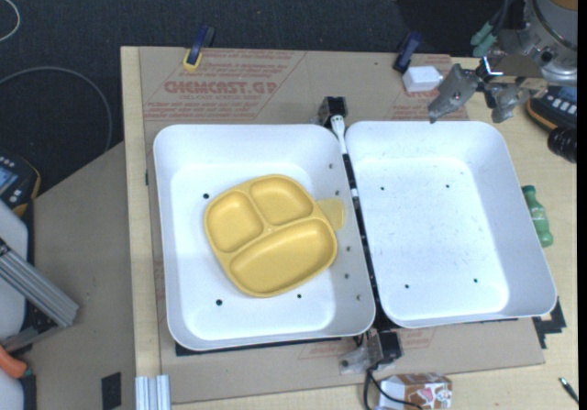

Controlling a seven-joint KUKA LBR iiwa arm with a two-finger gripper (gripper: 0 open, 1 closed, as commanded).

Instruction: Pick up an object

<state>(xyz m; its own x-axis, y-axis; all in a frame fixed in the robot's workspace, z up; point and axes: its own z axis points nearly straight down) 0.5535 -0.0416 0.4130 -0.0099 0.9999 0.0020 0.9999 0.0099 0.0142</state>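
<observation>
Yellow plate (270, 235) lies flat in left bin (174, 160), untouched. Tool (476, 94) hangs open and empty above right bin's (514, 170) far edge, likely staged for approach.

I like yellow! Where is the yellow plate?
The yellow plate lies in the left bin, near its middle, far from the gripper above the right bin's top edge.

One fixed camera looks down at a slant (from the near side) on both bins (174, 170), left and right.
</observation>
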